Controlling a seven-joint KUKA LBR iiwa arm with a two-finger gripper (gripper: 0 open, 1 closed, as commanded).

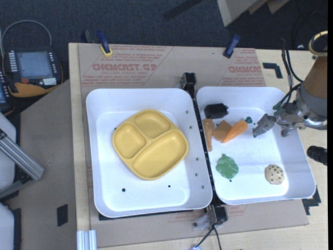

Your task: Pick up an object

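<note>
In the right bin (296, 155) lie a carrot (237, 130), an orange wedge (222, 131), a long orange piece (208, 133) along the left wall, a black object (216, 110), a green leafy piece (227, 166) and a round cookie (274, 174). My gripper (274, 126) hangs over the bin's right part, to the right of the carrot. Its fingers (261, 126) stand apart and nothing sits between them. It is open.
The left bin (104, 139) holds a yellow divided plate (150, 142). A black divider runs between the two bins. Cables and a bracket hang at the upper right, and a teach pendant (31, 69) lies off the bench at the left.
</note>
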